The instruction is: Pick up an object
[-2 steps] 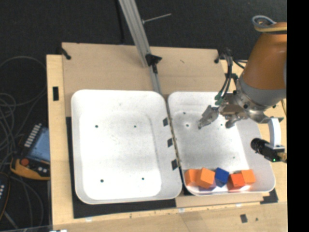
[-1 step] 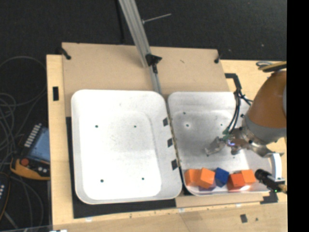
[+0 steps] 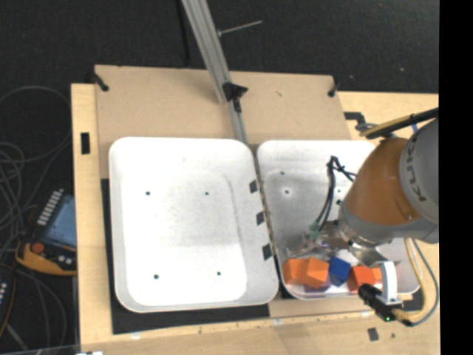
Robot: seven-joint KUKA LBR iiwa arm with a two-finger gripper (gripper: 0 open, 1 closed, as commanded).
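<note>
While the arm [image 3: 388,191] hangs over the right bin [image 3: 295,168], I'm looking down from the fixed camera and taking stock. The orange band of the wrist fills the bin's right half, and the grey body above it leans in from the right edge of my picture. The gripper [image 3: 329,241] sits under the wrist, low in the bin, just above the cluster of objects. I cannot tell how it stands; the wrist covers it from here.

Now the objects. They're bunched at the near edge of the right bin. There's an orange block [image 3: 306,271] on the left of the group, a blue block [image 3: 340,269] just beside it in the middle, and a second orange block [image 3: 363,276] to the right, next to a white part [image 3: 389,279] of the arm's hardware. Something purple peeks out under the first orange block, too small for me to name. I see nothing lifted; all three blocks look to lie on the bin floor.

The left bin [image 3: 185,220] lies beside it, touching along the middle seam, its white floor speckled grey. Black cables [image 3: 332,187] loop down from the wrist toward the gripper. Off the bench's left side, a handheld controller [image 3: 55,231] lies among cables on the dark floor.
</note>
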